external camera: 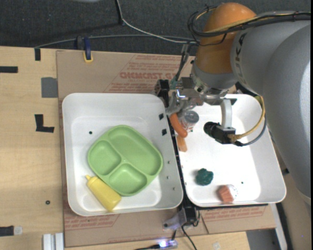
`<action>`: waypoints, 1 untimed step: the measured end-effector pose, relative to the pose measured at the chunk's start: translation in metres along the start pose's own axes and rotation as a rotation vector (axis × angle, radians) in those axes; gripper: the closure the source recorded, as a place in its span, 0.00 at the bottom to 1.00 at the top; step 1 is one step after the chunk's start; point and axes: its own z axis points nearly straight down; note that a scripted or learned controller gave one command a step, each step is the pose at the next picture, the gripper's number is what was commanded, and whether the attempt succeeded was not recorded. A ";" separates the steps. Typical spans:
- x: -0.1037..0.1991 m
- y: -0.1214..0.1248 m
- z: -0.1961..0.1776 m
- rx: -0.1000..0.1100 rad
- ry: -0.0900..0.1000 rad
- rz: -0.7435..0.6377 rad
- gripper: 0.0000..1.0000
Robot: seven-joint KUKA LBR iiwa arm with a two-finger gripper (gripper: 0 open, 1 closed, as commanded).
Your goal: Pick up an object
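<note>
An orange, carrot-like object (pixel 179 133) lies along the left wall of the right bin (pixel 266 155), just below my gripper (pixel 178 111). The gripper hangs over the upper left corner of that bin, right above the object's upper end; I cannot make out whether the two touch. A dark green lump (pixel 204 177) and a small pinkish-orange piece (pixel 227 193) rest near the right bin's front edge. In the left bin (pixel 73 139) sit a green divided plate (pixel 125 160) and a yellow bottle (pixel 101 191).
The arm's grey body and orange band (pixel 224 30) cover the back right of the bench. A black cable (pixel 235 137) loops over the right bin's middle. Cardboard (pixel 125 72) lies under both bins.
</note>
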 end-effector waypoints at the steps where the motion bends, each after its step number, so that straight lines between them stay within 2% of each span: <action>1: 0.056 0.013 -0.004 0.000 -0.001 0.001 1.00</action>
